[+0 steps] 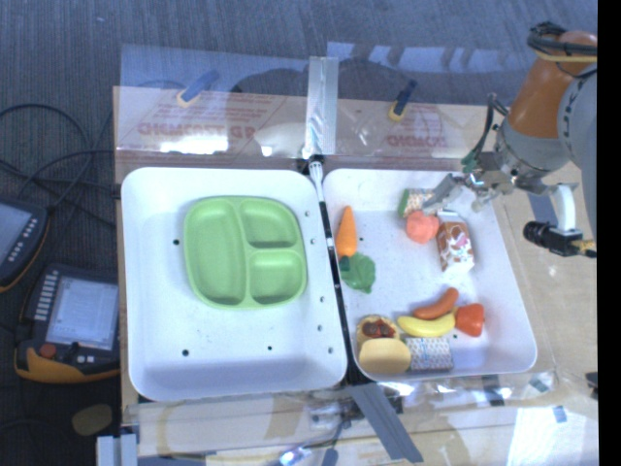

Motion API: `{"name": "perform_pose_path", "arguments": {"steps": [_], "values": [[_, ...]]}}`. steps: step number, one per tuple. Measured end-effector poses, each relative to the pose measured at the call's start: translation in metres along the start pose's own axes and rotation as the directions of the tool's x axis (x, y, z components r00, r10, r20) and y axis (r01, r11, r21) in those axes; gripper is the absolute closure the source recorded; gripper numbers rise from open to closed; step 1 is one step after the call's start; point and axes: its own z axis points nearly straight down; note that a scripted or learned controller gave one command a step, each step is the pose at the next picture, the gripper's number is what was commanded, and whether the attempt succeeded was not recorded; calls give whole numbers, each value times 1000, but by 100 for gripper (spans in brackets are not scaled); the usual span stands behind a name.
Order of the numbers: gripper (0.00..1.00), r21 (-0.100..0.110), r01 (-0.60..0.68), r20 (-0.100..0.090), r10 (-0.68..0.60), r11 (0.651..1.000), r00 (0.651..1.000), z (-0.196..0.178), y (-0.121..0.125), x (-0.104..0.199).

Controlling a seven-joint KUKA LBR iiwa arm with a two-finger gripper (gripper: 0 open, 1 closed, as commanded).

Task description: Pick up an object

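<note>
From my station I see the end effector hanging over the right-hand shallow white bin, near that bin's one o'clock corner, with the grey arm and its orange band reaching in behind it. Whether it is open or closed I cannot tell; nothing visibly sits in it.

Just beside it, toward seven o'clock, lie the round salmon-pink toy ball and the brown-and-white wrapped snack packet, touching each other. I judge one of these to be the target, since the tool hovers nearest them.

The rest is scattered so each can be reached: an orange plastic carrot and green leafy toy at the bin's nine o'clock wall, a yellow banana, an orange-red sausage and a red pepper piece around five o'clock.

The left white bin holds a green three-compartment plastic tray, lying flat at its centre.
</note>
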Motion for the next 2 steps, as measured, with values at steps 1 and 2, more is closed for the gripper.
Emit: {"name": "perform_pose_path", "arguments": {"steps": [1, 2], "values": [[0, -9, 50, -6, -50, 999, 999, 59, -3, -4], [0, -20, -85, -8, 85, 996, 996, 64, -22, 2]]}}
